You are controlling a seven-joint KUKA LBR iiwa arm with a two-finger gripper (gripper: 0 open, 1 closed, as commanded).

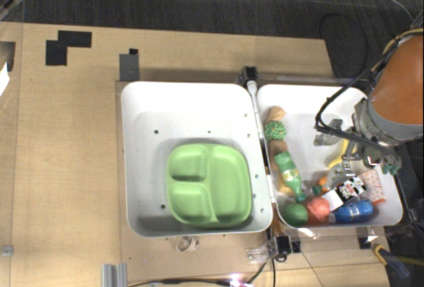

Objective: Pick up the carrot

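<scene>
The right bin [301, 97] holds a pile of toy food along its left wall and front edge. A small orange piece [322, 181], which looks like the carrot, lies near the bin's middle front and is partly hidden by its neighbours. My gripper [346, 176] is low over the right half of this bin, just right of the orange piece. The grey wrist with its orange band [401, 87] and cables covers much of the gripper. Nothing can be seen held in it.
The left bin [142, 113] holds a green divided plate [209, 181]. Beside the carrot in the right bin lie a green bottle [286, 170], a green ball [296, 213], a red fruit [318, 208], a blue item [354, 211] and a bumpy green piece [275, 130].
</scene>
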